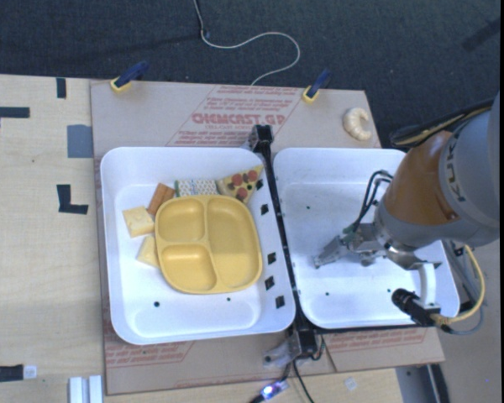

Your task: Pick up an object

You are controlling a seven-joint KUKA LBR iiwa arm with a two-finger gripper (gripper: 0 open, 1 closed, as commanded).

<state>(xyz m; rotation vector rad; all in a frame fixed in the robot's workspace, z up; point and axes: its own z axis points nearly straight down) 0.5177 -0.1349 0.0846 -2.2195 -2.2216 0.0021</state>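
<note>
A pale wooden desk (34, 250) fills the left and lower part of the view, marked with a few black tape shapes and one grey patch. On it lies a sheet of brown cardboard (227, 120) with red print, held at its far edge by two clamps with blue and yellow handles (130, 75). Beyond the desk the floor is dark carpet (361, 23), and a thin white cable (260, 44) loops across it down to the cardboard.

Two shallow white bins sit side by side on the cardboard, touching along a black strip with clips between them. The left bin (193, 313) holds a yellow divided plate (208, 243) with three compartments, lying flat near the middle. Tucked around its far and left edges are small toy foods: a tan cracker square (138, 221), an orange-brown piece (160, 197), a speckled slab (196, 187) and a pizza slice (242, 180). A pale bread-like piece (359, 123) rests on the cardboard just outside the right bin's far corner.

The grey arm with its orange band (420, 187) reaches over the right bin (319, 191). The pincer (321, 259) points left, low over the bin's bare white floor, its two fingers drawn nearly together at the tips with nothing between them.
</note>
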